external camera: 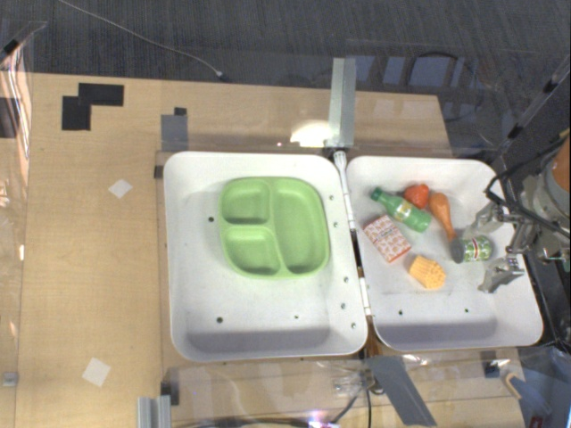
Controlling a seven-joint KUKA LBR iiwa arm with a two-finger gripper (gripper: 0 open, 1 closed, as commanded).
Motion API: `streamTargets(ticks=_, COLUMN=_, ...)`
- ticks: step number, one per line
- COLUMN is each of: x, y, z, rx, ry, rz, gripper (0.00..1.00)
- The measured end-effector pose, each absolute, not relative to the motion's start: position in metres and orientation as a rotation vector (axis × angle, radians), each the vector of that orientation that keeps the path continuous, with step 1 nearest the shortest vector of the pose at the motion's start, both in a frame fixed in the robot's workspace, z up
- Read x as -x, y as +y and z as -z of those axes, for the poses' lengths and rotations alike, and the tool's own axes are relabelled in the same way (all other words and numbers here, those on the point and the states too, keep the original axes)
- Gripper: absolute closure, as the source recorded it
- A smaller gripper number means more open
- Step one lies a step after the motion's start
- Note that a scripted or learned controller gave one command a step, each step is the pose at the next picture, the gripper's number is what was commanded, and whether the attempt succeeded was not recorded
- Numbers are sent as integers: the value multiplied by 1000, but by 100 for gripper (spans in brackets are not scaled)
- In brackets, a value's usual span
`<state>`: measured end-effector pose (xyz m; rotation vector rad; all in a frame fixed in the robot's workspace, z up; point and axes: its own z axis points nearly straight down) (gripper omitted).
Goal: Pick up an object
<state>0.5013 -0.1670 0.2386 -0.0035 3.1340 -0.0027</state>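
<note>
My gripper [488, 251] hangs over the right side of the right bin [446, 328], its two fingers [498, 277] spread wide apart, so it is open. A small grey can with a green label [473, 250] lies on its side in the gap between the fingers, a little to their left; neither finger touches it. Further left in the same bin lie a green bottle [399, 209], a red round fruit [417, 194], an orange carrot-like piece [442, 212], a red and white packet [385, 238] and a yellow-orange block [427, 274].
The left bin [205, 328] holds a green divided plate [272, 226]. A metal post [343, 105] stands behind the seam between the bins. The arm's body and cables crowd the right edge.
</note>
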Motion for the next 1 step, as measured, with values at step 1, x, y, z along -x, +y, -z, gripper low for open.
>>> streamTargets(ticks=1, x=-547, y=-148, z=-96, rx=70, ry=3132, rz=2, gripper=0)
